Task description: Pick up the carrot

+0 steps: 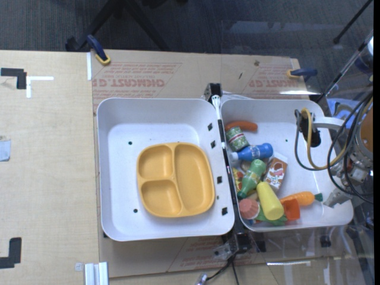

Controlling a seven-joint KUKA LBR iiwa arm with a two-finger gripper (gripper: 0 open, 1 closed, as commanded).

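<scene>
The carrot [301, 199], orange with a small green tip pointing right, lies flat in the right bin [279, 114] near its front right corner. It rests beside a yellow bottle [270, 202] and an orange block [291, 209]. The grey arm [359, 153], hung with cables, leans in over the bin's right rim. Its gripper [333, 199] sits low at that rim, just right of the carrot's green tip and apart from it, partly hidden by cables.
The right bin also holds a sausage [241, 125], a green can [237, 139], a blue bottle [255, 153], a green bottle [252, 177] and a snack packet [275, 174]. A yellow divided plate [176, 179] lies in the left bin [113, 177]. A yellow-black cable loop [306, 132] hangs over the right bin.
</scene>
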